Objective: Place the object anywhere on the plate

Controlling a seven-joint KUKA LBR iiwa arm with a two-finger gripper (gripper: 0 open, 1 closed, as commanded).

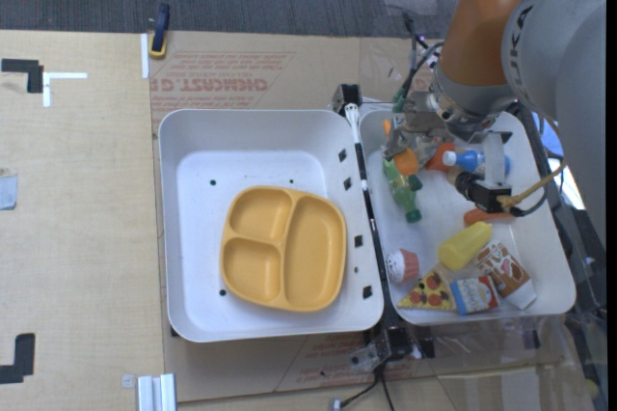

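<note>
Camera view looks down on two white bins on the desk [77, 235]. The arm [540, 23] comes in from the right, and its grey bulk and orange band cover the upper right corner of the right bin [549, 293]. Below the wrist, the jaws [410, 141] sit low over the top left part of that bin, in a tangle of dark cables and small parts; whether they are released or clenched cannot be made out, and nothing can be seen clearly between them.

Just beneath them lies a green bottle [401, 187], tilted, its dark cap toward the bin's middle, with a small orange piece [407, 162] touching its upper end. Beside these, partly under the wrist, is an orange and white bottle with a blue cap [457, 158]; its far end is hidden by the arm's fittings.

Lower in the same bin lie a yellow lemon-shaped toy [463, 246], an orange piece [476, 217] half hidden behind it, a small cupcake [401, 262], a pizza slice [429, 291] and two small printed cartons [490, 282] whose labels are too small to read.

The left bin [183, 168] holds the yellow plate [284, 248], a three-compartment one lying flat near the middle, with none of the toys on it.

Cardboard behind the bins carries red print, upside down and mirrored, not legible with any certainty. A yellow and blue clamp [158, 33] sits at the cardboard's far left corner.
</note>
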